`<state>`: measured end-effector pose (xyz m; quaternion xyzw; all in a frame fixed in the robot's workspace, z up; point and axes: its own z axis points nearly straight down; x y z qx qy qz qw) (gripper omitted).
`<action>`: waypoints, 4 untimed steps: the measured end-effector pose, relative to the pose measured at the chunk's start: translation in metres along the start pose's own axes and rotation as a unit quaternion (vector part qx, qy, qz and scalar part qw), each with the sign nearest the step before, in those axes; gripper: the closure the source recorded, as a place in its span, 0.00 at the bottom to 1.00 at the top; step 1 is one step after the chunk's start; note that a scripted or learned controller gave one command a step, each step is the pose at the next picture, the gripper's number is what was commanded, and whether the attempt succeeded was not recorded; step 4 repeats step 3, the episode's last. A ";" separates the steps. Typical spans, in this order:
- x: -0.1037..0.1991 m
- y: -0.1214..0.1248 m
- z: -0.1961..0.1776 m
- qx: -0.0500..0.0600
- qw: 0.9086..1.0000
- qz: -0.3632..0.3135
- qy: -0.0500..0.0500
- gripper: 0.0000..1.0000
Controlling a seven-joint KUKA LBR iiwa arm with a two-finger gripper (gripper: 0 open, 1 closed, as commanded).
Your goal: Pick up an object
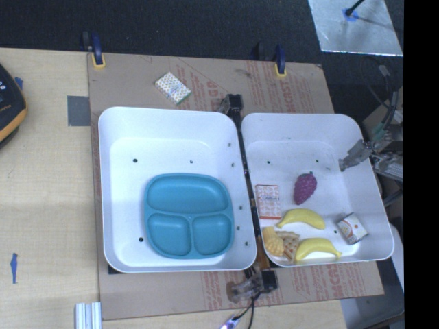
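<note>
Sitting side by side at frame centre are two shallow white bins on a brown cardboard sheet (pixel 206 77) over the tabletop (pixel 41 184). The left bin (pixel 113 125) holds a blue divided tray (pixel 188 214), three compartments, lying flat in the bin's lower half. The right bin (pixel 302 125) holds the small stuff, all in its lower part: a purple grape bunch (pixel 305 187) near the middle, a red-and-white packet (pixel 267 201) just left of it by the bin's left wall, one yellow banana (pixel 302 218) below the grapes, a second banana (pixel 317 249) lower down by the bottom wall. A waffle-like tan piece (pixel 278 242) sits at the bin's lower left, touching the second banana. A small white carton w/ red print (pixel 351 229) lies at lower right, apart from the bananas.

The gripper (pixel 353 156) comes in from the right edge, mid-height, over the right bin's upper-right area; a grey pointed part hangs there, well apart from every object. Can't tell how far open it is; nothing visible in it.

Outside the bins: a small patterned packet (pixel 172 87) on the cardboard at upper left-centre, blue clamps (pixel 97 50) at the cardboard's top edge, a yellow-and-black device (pixel 10 108) at the far left edge, a grey tape patch (pixel 79 110) beside the left bin.
</note>
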<state>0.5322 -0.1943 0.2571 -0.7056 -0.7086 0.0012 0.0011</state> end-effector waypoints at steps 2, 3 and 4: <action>0.048 0.033 0.166 0.001 1.000 0.000 0.000 0.00; 0.047 0.034 0.155 0.001 1.000 -0.001 -0.001 1.00; 0.047 0.034 0.155 0.001 1.000 -0.001 -0.001 1.00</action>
